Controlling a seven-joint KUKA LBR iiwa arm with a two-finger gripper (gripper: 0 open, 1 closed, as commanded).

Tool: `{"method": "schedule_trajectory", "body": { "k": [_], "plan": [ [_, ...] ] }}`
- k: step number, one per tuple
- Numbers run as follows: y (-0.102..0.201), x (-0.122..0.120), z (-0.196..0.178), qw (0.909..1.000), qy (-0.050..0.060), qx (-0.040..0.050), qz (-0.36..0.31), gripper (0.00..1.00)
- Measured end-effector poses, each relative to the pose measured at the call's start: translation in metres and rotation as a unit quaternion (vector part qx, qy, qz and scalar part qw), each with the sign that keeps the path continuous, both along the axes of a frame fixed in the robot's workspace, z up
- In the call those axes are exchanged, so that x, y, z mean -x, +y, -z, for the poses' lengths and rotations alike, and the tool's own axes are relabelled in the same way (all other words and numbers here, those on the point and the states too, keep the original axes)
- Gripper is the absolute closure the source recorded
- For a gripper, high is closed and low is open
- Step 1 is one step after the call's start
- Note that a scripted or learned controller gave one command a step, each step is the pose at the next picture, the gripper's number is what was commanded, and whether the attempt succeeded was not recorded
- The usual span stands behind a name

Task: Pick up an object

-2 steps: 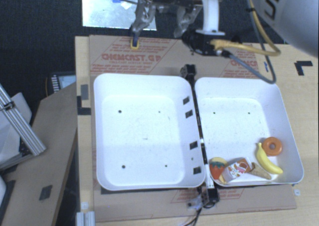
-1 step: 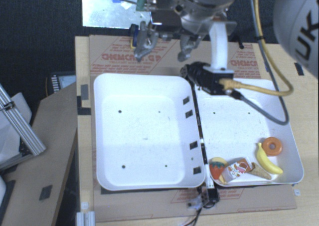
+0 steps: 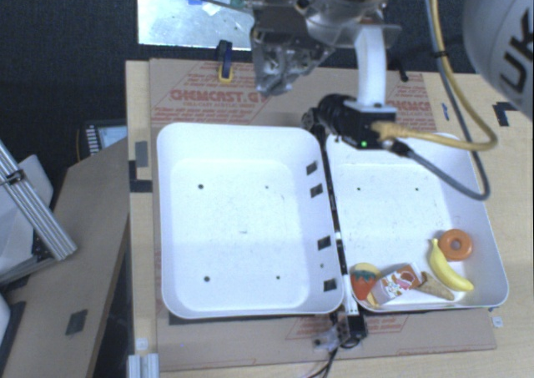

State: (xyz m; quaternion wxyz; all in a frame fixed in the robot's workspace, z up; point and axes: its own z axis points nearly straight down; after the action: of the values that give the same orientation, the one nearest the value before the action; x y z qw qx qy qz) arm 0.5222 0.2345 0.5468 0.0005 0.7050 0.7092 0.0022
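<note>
Two bins: lying side by side on the bench [image 3: 142,226], the left bin [image 3: 234,218] and the right bin [image 3: 400,201] touching along a black-clipped seam.
Arm: reaching in from the right, its grey body crossing the top of the view.
Gripper [image 3: 274,76]: hanging above the bench's far edge, beyond the left bin's back rim, well apart from the objects; whether it is open or closed I cannot tell, and nothing is showing as held.
Objects: sitting bunched in the right bin's near corner.
Banana [image 3: 449,270]: lying yellow by the bin's right wall.
Orange ring [image 3: 455,244]: resting just above the banana, touching or nearly so.
Red-and-white packet [image 3: 395,284]: lying left of the banana.
Red-orange round item [image 3: 364,279]: sitting beside the packet, near the seam.
</note>
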Motion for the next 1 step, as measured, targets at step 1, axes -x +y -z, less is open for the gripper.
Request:
{"method": "schedule_trajectory", "body": {
  "k": [1],
  "plan": [
    [-0.0598,-0.0177,0.2159,0.9999,0.009,0.0044,0.005,1.00]
  ]
}}
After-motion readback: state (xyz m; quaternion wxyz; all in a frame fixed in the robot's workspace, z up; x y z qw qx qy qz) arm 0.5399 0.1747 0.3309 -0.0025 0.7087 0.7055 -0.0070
